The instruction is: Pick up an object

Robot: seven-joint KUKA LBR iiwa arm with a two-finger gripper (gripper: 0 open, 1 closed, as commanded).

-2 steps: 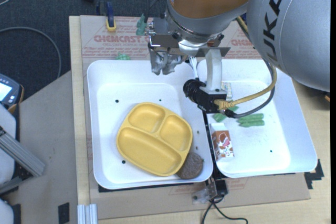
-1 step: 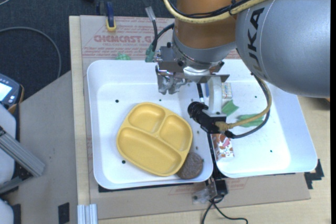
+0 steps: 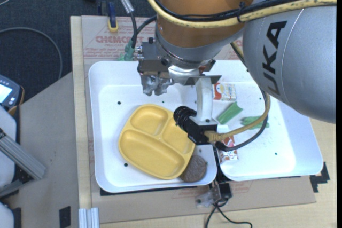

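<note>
I am taking the yellow divided plate point(image 3: 152, 141) as the nearest candidate. It is lying flat in the left bin point(image 3: 107, 115), filling most of its near half and reaching toward the near right corner. To my eye it is moulded plastic: light, stiff and rather slick. Its broad body is likely too wide to span, so I am judging the raised outer rim or the ridge between its compartments to be the place to pinch. A grip on one edge will probably let it swing or slip.

A brown round lump point(image 3: 195, 168) is sitting against the plate's near right side, in the bin's near right corner. It is smaller and looks rough, and may be the easier pick.

The gripper point(image 3: 154, 84) is hanging over the far part of the left bin, just beyond the plate's far rim. I cannot tell whether the claw is apart or together.

In the right bin point(image 3: 283, 152), near its left edge, a green piece point(image 3: 230, 113) and a red-and-white packet point(image 3: 225, 92) are lying.
</note>
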